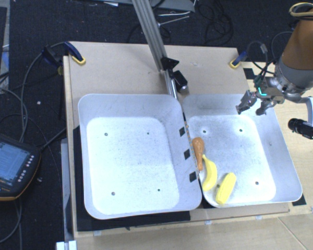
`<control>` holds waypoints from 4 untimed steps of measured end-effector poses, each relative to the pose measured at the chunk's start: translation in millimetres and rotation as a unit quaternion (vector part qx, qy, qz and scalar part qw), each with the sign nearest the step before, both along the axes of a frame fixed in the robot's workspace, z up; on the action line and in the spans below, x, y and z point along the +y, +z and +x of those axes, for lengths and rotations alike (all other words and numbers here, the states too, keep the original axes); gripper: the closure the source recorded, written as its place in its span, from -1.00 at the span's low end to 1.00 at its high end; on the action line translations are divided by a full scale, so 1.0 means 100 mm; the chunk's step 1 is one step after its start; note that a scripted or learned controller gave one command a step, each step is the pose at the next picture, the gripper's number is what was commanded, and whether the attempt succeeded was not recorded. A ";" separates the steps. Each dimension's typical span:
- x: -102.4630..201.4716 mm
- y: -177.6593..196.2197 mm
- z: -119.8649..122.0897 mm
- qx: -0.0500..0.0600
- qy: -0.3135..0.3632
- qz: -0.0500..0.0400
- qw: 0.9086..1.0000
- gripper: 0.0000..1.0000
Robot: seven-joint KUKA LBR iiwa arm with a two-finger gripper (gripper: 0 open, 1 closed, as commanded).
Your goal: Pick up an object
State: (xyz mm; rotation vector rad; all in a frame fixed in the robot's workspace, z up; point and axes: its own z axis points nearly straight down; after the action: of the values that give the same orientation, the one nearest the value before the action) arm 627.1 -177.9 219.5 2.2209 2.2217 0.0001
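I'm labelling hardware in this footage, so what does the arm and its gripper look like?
The grey arm carries a broad orange band above its wrist. Its small dark two-finger gripper has a tiny teal light on top, with thin dark cables looping beside the wrist.

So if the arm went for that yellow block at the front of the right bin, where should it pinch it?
Probably across its narrow middle, coming straight down from above. The yellow block lies flat and slightly tilted, its long sides free enough for a finger each, though the banana sits close on one side. The gripper hangs near the bin's far edge, well away.
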 end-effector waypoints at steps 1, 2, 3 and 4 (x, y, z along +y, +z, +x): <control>0.00 0.00 0.00 0.000 0.000 0.000 1.000 -1.00; 0.05 -0.62 -0.04 0.003 0.000 0.001 1.000 -1.00; 0.11 -1.15 0.04 0.002 0.000 0.001 1.000 -1.00; 0.11 -1.25 0.04 0.000 0.000 0.000 1.000 -1.00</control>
State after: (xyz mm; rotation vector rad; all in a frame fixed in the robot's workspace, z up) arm 630.9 -166.5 94.9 2.2210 2.2224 -0.0011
